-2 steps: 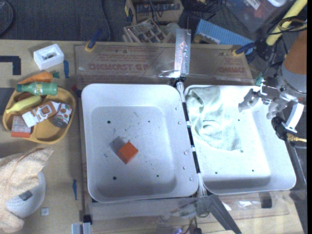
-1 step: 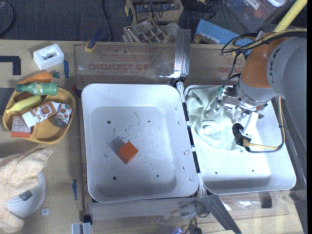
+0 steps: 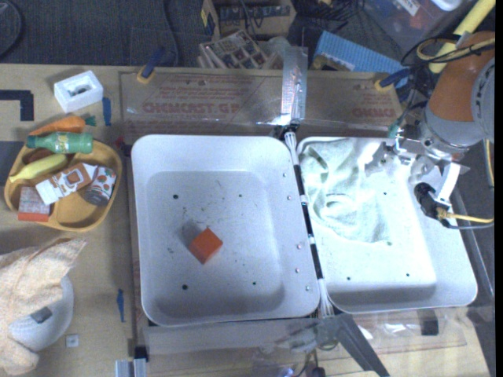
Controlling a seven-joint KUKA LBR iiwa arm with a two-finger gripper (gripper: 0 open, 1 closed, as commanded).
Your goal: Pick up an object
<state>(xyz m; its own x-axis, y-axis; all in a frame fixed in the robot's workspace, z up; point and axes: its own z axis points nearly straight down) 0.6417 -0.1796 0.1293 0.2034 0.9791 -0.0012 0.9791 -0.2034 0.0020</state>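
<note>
From the overhead camera view, the arm reaches in at the far right and the gripper [image 3: 393, 149] hangs over the far edge of the right bin [image 3: 440, 281], just above a crumpled white cloth [image 3: 346, 191] that fills the bin's far-left part; whether the gripper is spread or pressed together I cannot tell from this angle. The other candidate, an orange block [image 3: 207, 245], lies alone near the middle of the left bin [image 3: 157, 171], well apart from the gripper. To do this step well, I judge the arm should commit to one target: drop straight onto a raised fold of the cloth, or cross the divider and centre over the block. The bins sit on a wooden bench [image 3: 94, 328]; a yellow bowl [image 3: 71, 214] of toy groceries stands at left, cables and boxes crowd the far side.
</note>
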